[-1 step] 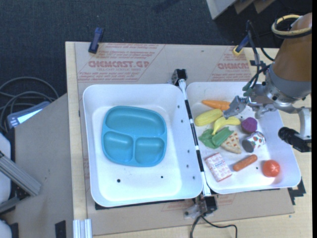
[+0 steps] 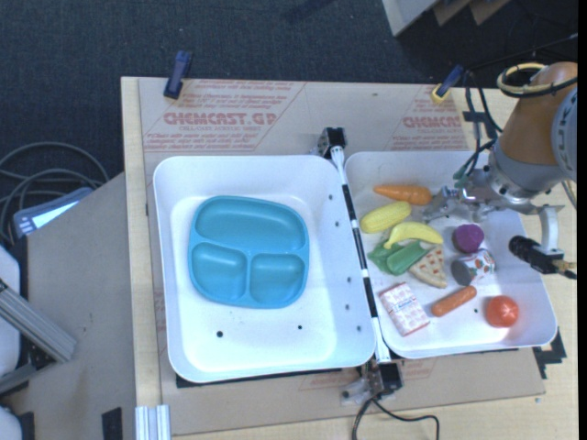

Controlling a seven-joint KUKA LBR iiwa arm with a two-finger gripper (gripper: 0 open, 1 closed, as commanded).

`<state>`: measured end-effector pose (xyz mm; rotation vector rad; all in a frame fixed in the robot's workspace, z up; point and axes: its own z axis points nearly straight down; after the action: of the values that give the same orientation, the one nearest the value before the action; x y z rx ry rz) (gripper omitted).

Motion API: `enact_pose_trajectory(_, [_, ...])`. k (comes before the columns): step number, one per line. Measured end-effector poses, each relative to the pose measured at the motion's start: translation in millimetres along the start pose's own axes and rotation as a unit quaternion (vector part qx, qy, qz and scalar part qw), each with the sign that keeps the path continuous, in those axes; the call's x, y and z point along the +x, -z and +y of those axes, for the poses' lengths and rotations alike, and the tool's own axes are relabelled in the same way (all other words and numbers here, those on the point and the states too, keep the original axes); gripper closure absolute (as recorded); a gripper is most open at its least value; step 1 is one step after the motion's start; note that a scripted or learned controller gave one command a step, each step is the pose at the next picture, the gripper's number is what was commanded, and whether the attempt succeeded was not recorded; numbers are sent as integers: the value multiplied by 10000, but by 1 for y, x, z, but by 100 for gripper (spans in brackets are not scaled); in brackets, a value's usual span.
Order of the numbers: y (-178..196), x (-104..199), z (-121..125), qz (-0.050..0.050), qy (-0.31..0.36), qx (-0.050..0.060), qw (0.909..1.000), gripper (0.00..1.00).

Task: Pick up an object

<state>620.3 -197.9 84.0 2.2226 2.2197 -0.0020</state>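
Left bin [image 2: 174,246]: it holds a blue divided plate [image 2: 248,250], nothing I need for this step. Right bin [image 2: 541,324]: here lie my candidates, read from left to right: a red-and-white packet [image 2: 404,307] near the dividing wall, a green pepper [image 2: 393,258], a yellow corn cob [image 2: 385,216], a banana [image 2: 413,234], a carrot [image 2: 404,192] at the far side, a pizza slice [image 2: 429,268], a sausage [image 2: 453,302], a purple plum [image 2: 469,237] and a red tomato [image 2: 501,312] towards the near right corner. My gripper [image 2: 449,200] sits low over the far part of this bin, just right of the carrot and above the plum; whether it is apart or together I cannot tell. To pick well, I judge it best to choose a piece with free space on both sides, such as the tomato or the sausage, centre over it, and descend straight, since the clustered corn, banana and pepper would likely foul a grasp.
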Motion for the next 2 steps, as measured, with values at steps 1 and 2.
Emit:
enact_pose_trajectory(1, [0,6,-49,9,3,3,10000,0])
enact_pose_trajectory(2, [11,6,-48,3,4,-18,10000,100])
